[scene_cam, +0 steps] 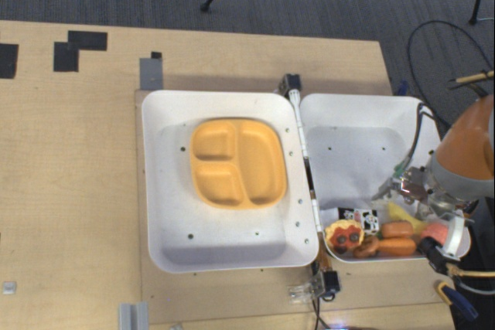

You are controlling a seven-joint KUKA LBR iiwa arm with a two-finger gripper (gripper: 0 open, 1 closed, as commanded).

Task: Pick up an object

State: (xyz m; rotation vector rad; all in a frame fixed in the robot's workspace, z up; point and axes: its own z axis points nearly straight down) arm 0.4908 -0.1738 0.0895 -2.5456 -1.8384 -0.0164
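Objects for picking are bunched along the near edge of the right bin [348,143], partly hidden by the arm [468,158]. Items there are small and hard to make out; the pile is cut by the arm's wrist on its right side.

Going left to right: the left bin [166,243] is seen holding one yellow divided tray [236,163], lying flat near the middle, three compartments facing up. Between the bins a thin rail is seen with a black clamp [291,81] at the far end.

In the right bin, a yellow toy with dark spots [345,234] is seen at the near left corner, a black-and-white piece [363,219] just behind it, then an orange-red sausage-like item [394,246], possibly a hot dog, and a yellow piece [401,212] beside it. A pink item [438,230] lies under the wrist.

The arm comes in from the right, orange band up, wrist tilted down over the pile. The gripper [410,193] is low above the objects; whether it is released or clenched cannot be told.
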